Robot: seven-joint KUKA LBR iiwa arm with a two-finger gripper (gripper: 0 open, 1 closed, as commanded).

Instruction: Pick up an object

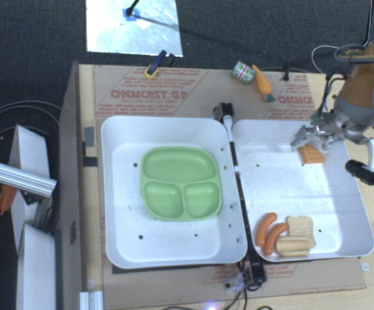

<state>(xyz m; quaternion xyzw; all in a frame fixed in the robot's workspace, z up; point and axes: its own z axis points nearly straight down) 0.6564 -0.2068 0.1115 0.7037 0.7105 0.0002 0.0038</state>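
My gripper (311, 139) hangs over the far right part of the right bin (290, 176), with the grey arm and its orange band coming in from the right. Directly under the gripper lies a small orange-tan cracker-like piece (312, 155). In the bin's near corner sit two orange sausages (269, 232), a slice of bread (301, 228) and a bun (292, 245). The left bin (122, 173) holds a green three-compartment plate (181, 183).
On the cardboard behind the bins lie a toy carrot (262, 82) and a small green can (243, 72). A yellow and blue clip (155, 66) sits at the back left. Black clamps (226, 113) join the bins along the divider.
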